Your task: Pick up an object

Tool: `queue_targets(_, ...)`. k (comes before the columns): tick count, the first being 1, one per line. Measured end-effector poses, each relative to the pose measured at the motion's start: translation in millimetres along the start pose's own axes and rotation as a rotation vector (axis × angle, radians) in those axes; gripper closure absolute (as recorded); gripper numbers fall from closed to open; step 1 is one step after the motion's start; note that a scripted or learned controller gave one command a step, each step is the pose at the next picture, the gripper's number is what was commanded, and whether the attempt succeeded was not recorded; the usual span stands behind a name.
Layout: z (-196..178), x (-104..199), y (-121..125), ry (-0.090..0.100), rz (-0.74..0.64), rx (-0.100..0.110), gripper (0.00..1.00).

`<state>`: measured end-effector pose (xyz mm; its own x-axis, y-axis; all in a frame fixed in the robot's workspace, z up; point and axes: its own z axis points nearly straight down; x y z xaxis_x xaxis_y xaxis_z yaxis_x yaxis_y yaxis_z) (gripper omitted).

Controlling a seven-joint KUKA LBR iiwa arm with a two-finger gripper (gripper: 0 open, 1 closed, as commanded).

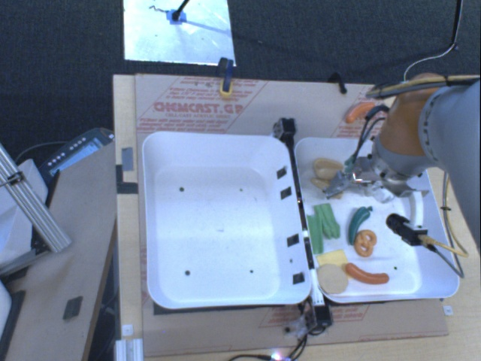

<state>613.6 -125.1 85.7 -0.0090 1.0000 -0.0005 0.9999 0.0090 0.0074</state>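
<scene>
A pale protective sheet (195, 105) covers the bench, printed in red with "CHEMCAST GP". The smaller lines beneath are too fine to read. On it sit two white bins, touching along a row of black clips. The left bin (218, 201) is the larger and shows a few dark dots on its floor. The right bin (409, 265) holds the toy food.

The grey arm (443, 122) reaches in from the right over that bin's far side. Its gripper (340, 184) hangs low at the far left of the right bin, just beside a tan piece (326, 170). Whether the claw is open or closed, or has hold of anything, cannot be told.

Nearer lie green pods (325, 222), a dark green pepper (359, 221) and an orange sausage (367, 277). Beside these are a round biscuit (333, 280), a yellow wedge (333, 258) and a small pretzel (366, 242). An orange piece (359, 112) lies on the sheet beyond the right bin.
</scene>
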Motion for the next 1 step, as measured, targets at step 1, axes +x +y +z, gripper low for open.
queue_targets(1, -10.2, -1.7, -2.9, 0.001, 0.003, 0.004, 1.00)
